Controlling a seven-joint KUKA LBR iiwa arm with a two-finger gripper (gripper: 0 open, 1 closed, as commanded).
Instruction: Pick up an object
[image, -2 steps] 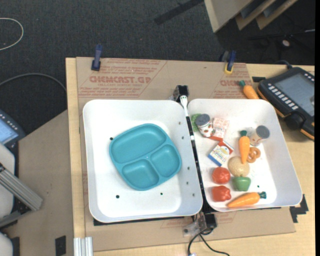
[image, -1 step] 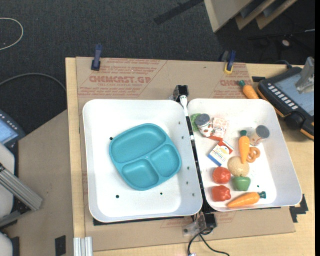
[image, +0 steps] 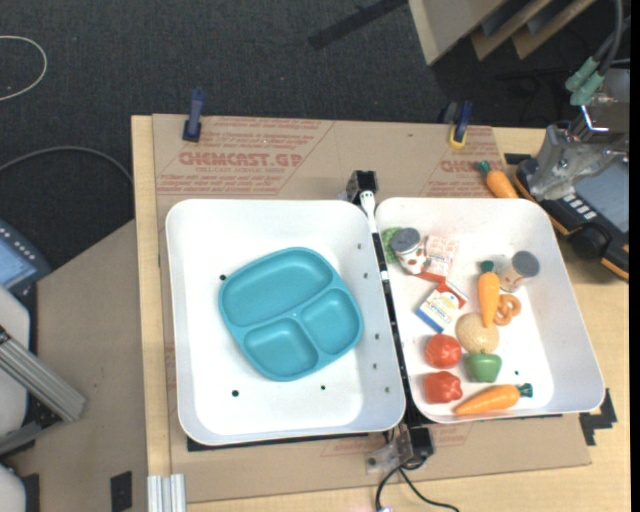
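Left: a shallow white bin (image: 190, 300) holds a teal three-compartment plastic tray (image: 290, 312) near its centre. Right: a second shallow white bin (image: 570, 330) holds the pickable toy foods, clustered in its left and middle parts, among them an upright orange plastic carrot (image: 488, 295), a beige potato (image: 477, 332) touching a green pepper (image: 483, 366), and two red tomatoes (image: 443, 351). Far upper right: the grey metal gripper (image: 562, 165) sits beyond this bin, apart from the toys; whether it is apart or together cannot be told.

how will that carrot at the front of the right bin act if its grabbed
The carrot looks like smooth, hard toy plastic, so probably light, stiff and a bit slippery. Its tapered, rounded body lies flat, so it may roll or squirt out of a pinch.
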